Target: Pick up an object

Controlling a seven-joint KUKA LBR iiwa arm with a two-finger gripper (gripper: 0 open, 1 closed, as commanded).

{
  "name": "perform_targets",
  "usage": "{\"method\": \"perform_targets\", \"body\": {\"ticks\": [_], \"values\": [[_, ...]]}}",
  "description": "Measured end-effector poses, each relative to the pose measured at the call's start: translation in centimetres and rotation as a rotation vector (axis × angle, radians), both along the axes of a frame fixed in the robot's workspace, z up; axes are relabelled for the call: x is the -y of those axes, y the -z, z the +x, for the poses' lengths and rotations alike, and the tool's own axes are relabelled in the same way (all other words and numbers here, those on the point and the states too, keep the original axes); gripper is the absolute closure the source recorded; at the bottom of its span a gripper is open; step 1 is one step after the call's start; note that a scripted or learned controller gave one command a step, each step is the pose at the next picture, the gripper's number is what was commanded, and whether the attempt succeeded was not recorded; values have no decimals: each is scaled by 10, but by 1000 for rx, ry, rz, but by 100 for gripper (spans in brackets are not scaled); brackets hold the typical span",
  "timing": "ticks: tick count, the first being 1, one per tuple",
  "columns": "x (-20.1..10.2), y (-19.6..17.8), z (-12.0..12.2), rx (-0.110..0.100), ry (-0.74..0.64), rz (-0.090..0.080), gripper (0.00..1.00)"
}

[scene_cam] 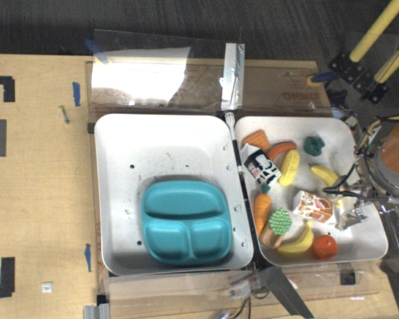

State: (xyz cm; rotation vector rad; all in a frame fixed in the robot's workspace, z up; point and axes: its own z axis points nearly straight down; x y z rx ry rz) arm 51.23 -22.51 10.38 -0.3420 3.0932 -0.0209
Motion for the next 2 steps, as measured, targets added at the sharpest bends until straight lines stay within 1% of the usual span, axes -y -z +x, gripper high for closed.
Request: {"method": "perform_targets", "body": {"ticks": [1, 2], "values": [[-28, -164, 55, -19, -192, 4, 100], [-46, -176, 126, -25, -272, 7, 100]]}}
